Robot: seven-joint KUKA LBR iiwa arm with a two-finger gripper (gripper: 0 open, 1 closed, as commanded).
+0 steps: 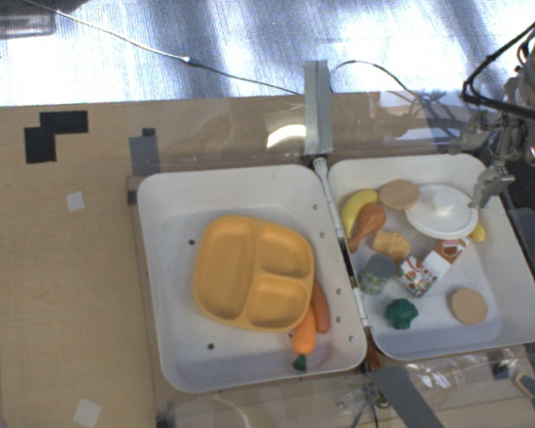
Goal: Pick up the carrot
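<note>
The carrot (pixel 303 333) is orange with a small green top. It lies in the left bin (pixel 178 358) near the front right corner, against the front edge of a yellow divided plate (pixel 251 272). A reddish sausage (pixel 321 307) rests just right of it. My gripper (pixel 489 185) hangs over the back right part of the right bin (pixel 527 315), beside a white round dish (pixel 440 210), far from the carrot. Nothing of the carrot is near it.
The right bin holds a banana (pixel 354 207), a brown drumstick (pixel 367 223), a tan disc (pixel 399 194), a corn piece (pixel 391 243), a grey can (pixel 377 271), a small carton (pixel 416 275), broccoli (pixel 401 313) and a round cookie (pixel 467 306). A ridge (pixel 340 248) separates the bins.
</note>
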